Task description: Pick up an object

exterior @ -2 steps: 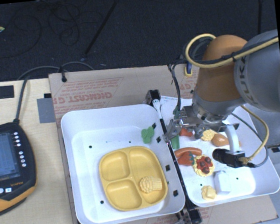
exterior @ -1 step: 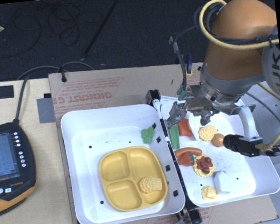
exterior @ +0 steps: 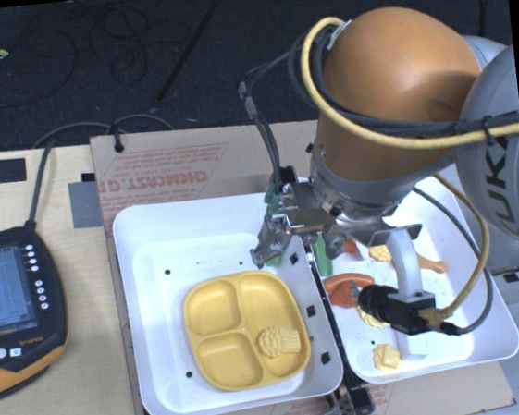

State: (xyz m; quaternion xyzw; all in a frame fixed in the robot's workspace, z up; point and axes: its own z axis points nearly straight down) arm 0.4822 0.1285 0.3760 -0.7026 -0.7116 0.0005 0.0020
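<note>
While a yellow corn piece (exterior: pixel 280 342) is lying in the yellow divided plate (exterior: pixel 217 311) just below and left of the gripper (exterior: pixel 269 245), the gripper is hovering over the left bin (exterior: pixel 145 261), grasping nothing visible; its opening cannot be judged.

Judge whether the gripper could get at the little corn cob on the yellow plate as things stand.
Probably yes. The corn cob lies uncovered in a lower section of the yellow plate in the left bin, with nothing over it, and the gripper hangs just above that bin's right side.
</note>
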